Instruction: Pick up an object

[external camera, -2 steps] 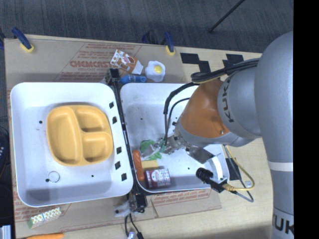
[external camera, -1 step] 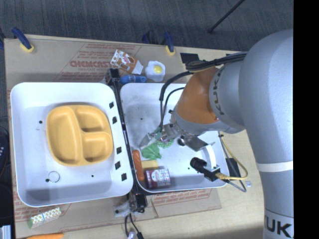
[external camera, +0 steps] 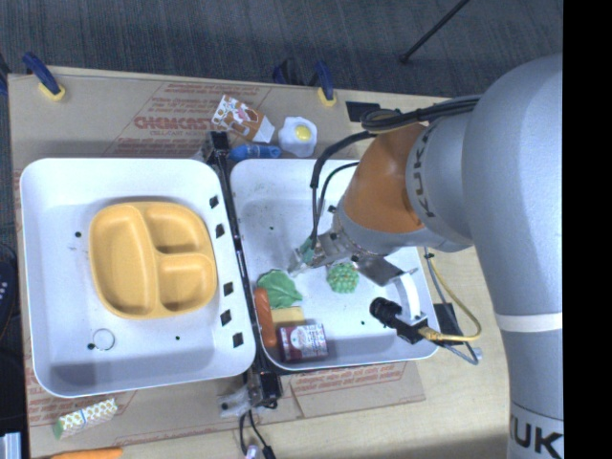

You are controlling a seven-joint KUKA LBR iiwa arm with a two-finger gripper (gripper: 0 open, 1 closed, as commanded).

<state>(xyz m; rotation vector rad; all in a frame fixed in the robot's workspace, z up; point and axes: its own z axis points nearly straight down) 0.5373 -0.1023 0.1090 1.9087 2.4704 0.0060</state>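
We see the gripper (external camera: 320, 252) low in the right white plastic bin (external camera: 258, 189), just left of the bumpy green round toy (external camera: 342, 277); can't tell its opening or any hold. Bin's upper-left floor is open; red-labelled can (external camera: 301, 341), orange carrot (external camera: 265, 316) & green leafy toy (external camera: 279, 288) crowd its lower-left edge.

A divided tray (external camera: 153, 256) is lying in the left bin (external camera: 57, 352). In the right bin (external camera: 263, 185), a can (external camera: 301, 340) is sitting at the near edge, with a leafy piece (external camera: 279, 287) just behind it and a knobbly ball (external camera: 342, 277) lying to the right.
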